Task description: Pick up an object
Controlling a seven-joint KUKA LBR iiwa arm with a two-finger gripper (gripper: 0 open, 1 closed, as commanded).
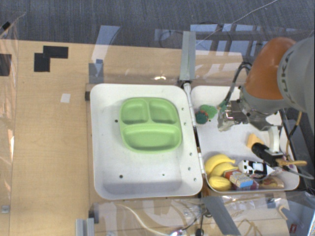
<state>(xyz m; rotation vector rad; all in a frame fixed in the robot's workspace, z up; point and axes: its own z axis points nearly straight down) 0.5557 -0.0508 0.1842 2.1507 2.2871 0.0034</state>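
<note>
My gripper [227,122] hangs over the upper middle of the right bin [216,141], low above its floor. Just left of it, near the bin's left wall, lies a green toy vegetable [205,114], apart from the gripper. At the bin's front edge is a yellow banana bunch [219,168], and to its right a black-and-white toy cow [253,168], a red-and-white box [241,180] and a brown item [272,183]. A yellow-orange piece [253,140] lies right of the gripper, partly hidden by the arm.
The left bin [106,171] holds a green divided plate [149,124] in its middle. A metal divider [193,132] separates the two bins. The grey arm with its orange band [268,75] covers the right bin's upper right.
</note>
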